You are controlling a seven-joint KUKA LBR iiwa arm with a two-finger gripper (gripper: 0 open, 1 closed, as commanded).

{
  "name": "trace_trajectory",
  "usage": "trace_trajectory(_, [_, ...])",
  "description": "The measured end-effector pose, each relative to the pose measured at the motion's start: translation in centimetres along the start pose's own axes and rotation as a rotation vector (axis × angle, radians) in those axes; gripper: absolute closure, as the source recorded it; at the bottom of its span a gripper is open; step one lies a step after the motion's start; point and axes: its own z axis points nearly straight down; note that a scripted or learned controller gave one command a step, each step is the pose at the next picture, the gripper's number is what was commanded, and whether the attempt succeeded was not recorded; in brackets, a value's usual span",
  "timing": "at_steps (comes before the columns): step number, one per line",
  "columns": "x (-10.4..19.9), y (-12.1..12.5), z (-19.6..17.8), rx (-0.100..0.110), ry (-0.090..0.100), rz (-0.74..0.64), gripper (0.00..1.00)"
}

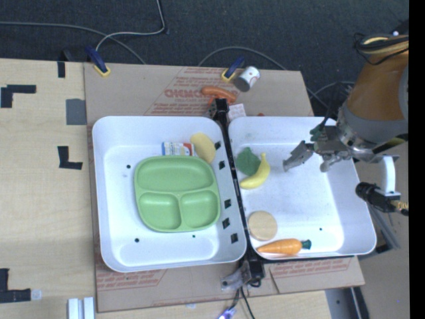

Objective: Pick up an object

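Two shallow white bins, the left bin (109,178) and the right bin (339,224), sit side by side on a brown cardboard sheet (133,92) printed with red lettering too faint to read. The cardboard lies on a pale wooden bench (40,211); dark carpet (265,12) crossed by cables runs behind it.

The gripper (311,156) hangs over the right bin, fingers spread apart with nothing between them. Just left of it lie a banana (259,173) and a green toy (248,160). Below and to its left rest a round tan disc (262,224) and a carrot (282,246). Further left, in the other bin, lie a green divided plate (176,193), a yellow piece (204,147) and a small carton (176,149) with unreadable print.
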Motion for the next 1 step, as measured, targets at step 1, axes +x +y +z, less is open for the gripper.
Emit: trace_trajectory(1, [3.61, 6.59, 7.96, 0.001, 0.000, 0.000, 0.00])
